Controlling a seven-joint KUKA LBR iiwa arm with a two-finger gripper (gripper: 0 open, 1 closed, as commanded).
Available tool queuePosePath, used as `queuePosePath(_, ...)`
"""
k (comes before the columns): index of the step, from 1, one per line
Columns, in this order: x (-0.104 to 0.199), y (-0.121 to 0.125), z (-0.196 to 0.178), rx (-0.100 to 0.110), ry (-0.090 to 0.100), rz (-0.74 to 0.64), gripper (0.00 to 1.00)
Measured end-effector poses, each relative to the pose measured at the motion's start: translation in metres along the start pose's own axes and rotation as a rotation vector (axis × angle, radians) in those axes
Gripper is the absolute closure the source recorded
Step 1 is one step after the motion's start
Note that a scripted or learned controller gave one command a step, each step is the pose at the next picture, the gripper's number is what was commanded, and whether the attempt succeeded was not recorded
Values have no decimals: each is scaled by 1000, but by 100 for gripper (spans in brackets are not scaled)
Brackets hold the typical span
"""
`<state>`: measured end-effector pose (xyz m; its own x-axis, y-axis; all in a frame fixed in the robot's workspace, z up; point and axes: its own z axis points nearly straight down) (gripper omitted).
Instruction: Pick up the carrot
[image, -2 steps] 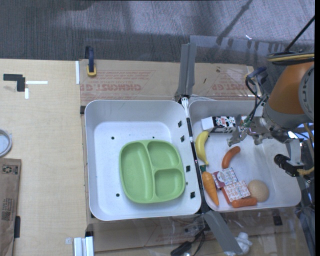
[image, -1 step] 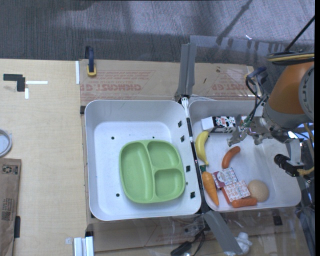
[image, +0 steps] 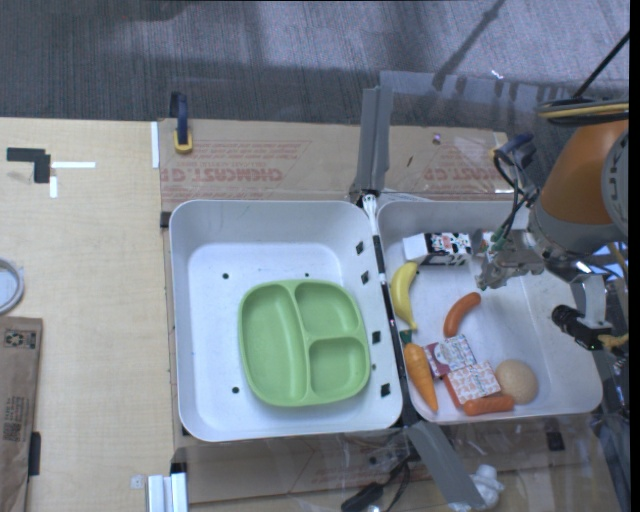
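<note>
Long orange tapered carrot (image: 421, 377) lying right against the left wall of the right white bin (image: 570, 405), just below the yellow banana (image: 403, 292). Gripper (image: 493, 272) hovering well up-right of the carrot; can't tell jaw opening, nothing visibly held. Risky: wall blocking a finger, or grabbing the orange sausage-shaped piece (image: 461, 313) instead.

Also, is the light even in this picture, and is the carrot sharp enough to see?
Camera view: soft, even light with faint shadows inside the white bins; the carrot by the banana is fairly sharp; the gripper looks slightly blurred, and the plastic film at the bottom shows glare.
</note>
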<state>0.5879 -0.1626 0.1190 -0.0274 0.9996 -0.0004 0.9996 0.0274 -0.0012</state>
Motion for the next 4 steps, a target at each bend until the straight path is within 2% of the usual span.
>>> queuePosePath(1,-59,-33,28,1,0,186,100)
queuePosePath(2,-48,44,27,2,-1,439,100)
queuePosePath(3,-53,60,32,38,-4,652,100)
queuePosePath(4,-19,61,33,29,-14,999,100)
